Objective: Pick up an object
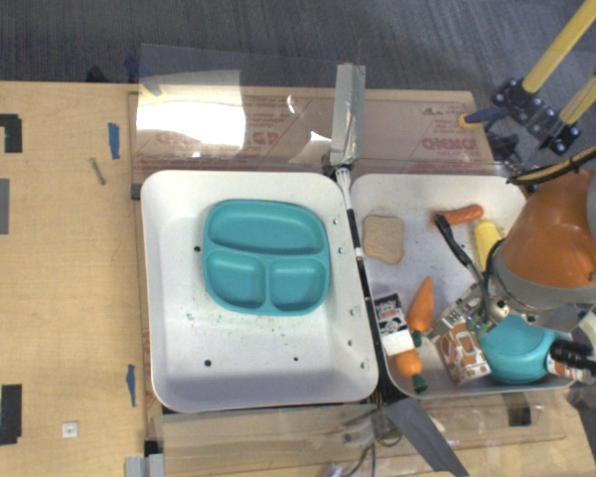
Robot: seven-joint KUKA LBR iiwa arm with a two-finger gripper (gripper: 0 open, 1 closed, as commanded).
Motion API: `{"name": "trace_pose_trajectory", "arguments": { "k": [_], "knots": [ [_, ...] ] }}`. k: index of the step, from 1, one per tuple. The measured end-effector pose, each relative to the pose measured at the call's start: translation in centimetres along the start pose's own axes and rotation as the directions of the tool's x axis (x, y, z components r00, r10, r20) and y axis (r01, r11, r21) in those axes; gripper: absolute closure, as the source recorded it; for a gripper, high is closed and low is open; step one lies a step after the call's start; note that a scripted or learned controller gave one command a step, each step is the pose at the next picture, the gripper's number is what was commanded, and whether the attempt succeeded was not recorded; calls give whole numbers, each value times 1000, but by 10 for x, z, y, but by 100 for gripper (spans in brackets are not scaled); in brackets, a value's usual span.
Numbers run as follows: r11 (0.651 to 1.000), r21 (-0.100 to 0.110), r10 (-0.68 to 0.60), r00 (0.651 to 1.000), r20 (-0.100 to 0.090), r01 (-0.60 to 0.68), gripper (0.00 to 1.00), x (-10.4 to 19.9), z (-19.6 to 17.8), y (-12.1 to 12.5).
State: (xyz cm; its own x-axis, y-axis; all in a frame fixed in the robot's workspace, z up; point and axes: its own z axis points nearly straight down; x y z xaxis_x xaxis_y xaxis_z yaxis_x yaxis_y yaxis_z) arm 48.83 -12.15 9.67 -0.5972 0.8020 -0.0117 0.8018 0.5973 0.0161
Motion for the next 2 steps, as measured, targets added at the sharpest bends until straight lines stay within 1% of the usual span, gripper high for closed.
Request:
{"name": "trace_pose_trajectory", "arguments": {
  "k": [1, 2],
  "knots": [
    [972, 17, 235, 972, -6, -235, 100, 31, -99, 18],
    [933, 17, 361, 933, -4, -361, 100, 56, -175, 78]
  ]
}}
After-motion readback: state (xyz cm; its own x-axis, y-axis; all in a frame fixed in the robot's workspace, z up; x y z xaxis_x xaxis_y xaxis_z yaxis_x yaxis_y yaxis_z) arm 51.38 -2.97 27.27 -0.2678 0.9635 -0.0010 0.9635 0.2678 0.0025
